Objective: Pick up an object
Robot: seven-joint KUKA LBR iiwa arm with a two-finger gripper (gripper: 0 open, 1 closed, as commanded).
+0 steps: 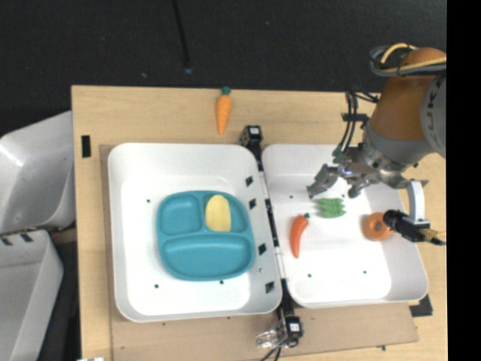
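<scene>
Inspector: As viewed from overhead, found the grey two-finger end effector poised low over the shallow white plastic bin on the view's right, fingers spread apart, nothing between them. Located the likeliest target, a small green leafy toy vegetable, on that bin's floor directly beneath the fingertips; cannot tell whether touching.

Reviewer: Anything close by?

Inspector: Logged a red tapered toy pepper with green stem near the green piece, on the side toward the other bin, and an orange rounded toy piece near it on the far side. Logged also an orange toy carrot on the pale wooden surface outside both bins, and a yellow oval piece in the upper right compartment of a blue divided plastic plate inside the second white bin.

Reviewer: Risks from here?

Inspector: Judged as follows. Low, flat profile of the green piece: liable to let closing fingers skate over the top and shut on air unless lowered fully. Off-centre descent: liable to shove the piece toward the pepper instead of trapping it. Excess depth: liable to jam fingertips against the bin floor. Soft, ragged outline: liable to slip free on lifting if pinched by an edge only. Recommend centring before closing.
</scene>
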